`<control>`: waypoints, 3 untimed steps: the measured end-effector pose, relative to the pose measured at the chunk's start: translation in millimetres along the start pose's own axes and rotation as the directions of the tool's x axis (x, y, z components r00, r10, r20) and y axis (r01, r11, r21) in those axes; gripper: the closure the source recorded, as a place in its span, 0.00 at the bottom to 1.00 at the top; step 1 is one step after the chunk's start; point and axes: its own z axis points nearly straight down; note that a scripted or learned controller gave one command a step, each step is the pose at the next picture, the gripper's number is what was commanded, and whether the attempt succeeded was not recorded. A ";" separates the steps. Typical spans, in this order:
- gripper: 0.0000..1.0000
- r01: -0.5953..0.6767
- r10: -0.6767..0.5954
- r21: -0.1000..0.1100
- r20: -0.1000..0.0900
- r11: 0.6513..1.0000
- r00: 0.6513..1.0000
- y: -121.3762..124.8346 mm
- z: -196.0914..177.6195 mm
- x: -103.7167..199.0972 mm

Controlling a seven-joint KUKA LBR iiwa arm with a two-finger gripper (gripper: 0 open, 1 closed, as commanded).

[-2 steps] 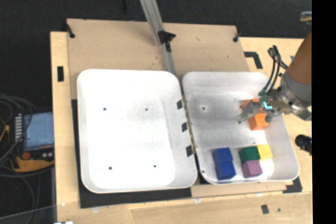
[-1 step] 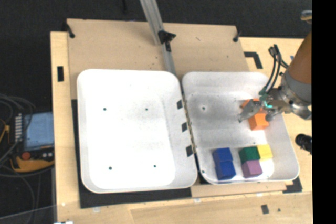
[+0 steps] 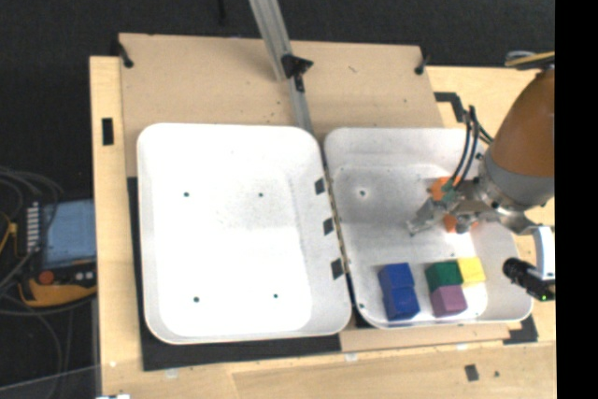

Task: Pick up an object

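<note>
- The gripper (image 3: pixel 439 218) hangs low inside the right bin (image 3: pixel 374 154); whether it is parted or holding anything, I cannot tell.
- A blue block (image 3: pixel 399 291), green block (image 3: pixel 443 276), yellow block (image 3: pixel 471 270) and purple block (image 3: pixel 449 299) cluster near the bin's front edge.
- Risk: closing here likely catches nothing, since the blocks sit apart from it.
- Risk: tight packing may make neighbours jam.

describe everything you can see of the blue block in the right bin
The blue block is a solid, matte, deep blue piece, longer than wide, with a faint seam across its middle that may mean two stacked or joined cubes; the view cannot settle that. It lies flat on the floor of the right bin, near its front edge, left of the green block and purple block, apart from both. The gripper is behind it, not touching.
</note>
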 end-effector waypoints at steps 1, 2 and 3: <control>0.00 -0.001 0.001 -0.006 0.002 1.000 1.000 3.1 60.9 0.0; 0.00 -0.005 0.005 -0.008 0.000 1.000 1.000 4.3 61.1 -0.5; 1.00 -0.013 0.013 -0.012 0.000 1.000 1.000 5.4 49.6 -2.0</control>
